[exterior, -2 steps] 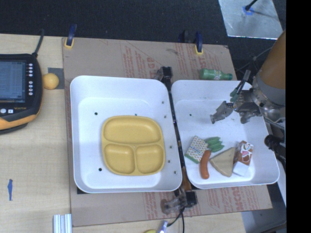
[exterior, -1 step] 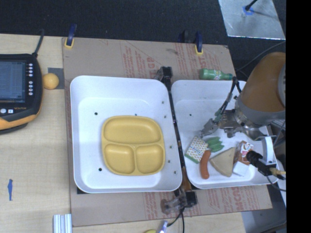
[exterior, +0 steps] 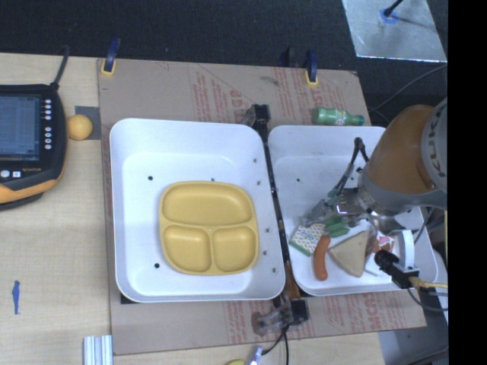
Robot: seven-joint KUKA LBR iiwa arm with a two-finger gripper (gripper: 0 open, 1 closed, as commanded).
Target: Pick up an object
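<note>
Fingers could not be made out: the gripper hung low in the right bin, and from this slanted view I could not tell whether it was spread, pressed together or pinching anything. Its grey body and the orange band of the arm covered the bin's right side, with a dark cable looping up from the wrist.

Just below the tool, toward the bin's near edge, lay a small heap. A green piece sat right under the tip, touching or nearly so. Beside it toward the bin's left wall was a patterned green-and-white packet. A red sausage-shaped toy lay nearer the near edge, its long axis running roughly from the far edge to the near edge. To its right rested a tan wedge like a slice of bread, and a small red-and-white item was half hidden by the arm.

The green piece looked like the nearest candidate; the sausage lay a little further toward the near-left corner, so a grasp there would probably need to close across its narrow width.

In the left bin a yellow divided tray lay in the middle. Outside the bins, a green bottle lay on the bench by the right bin's far edge.
</note>
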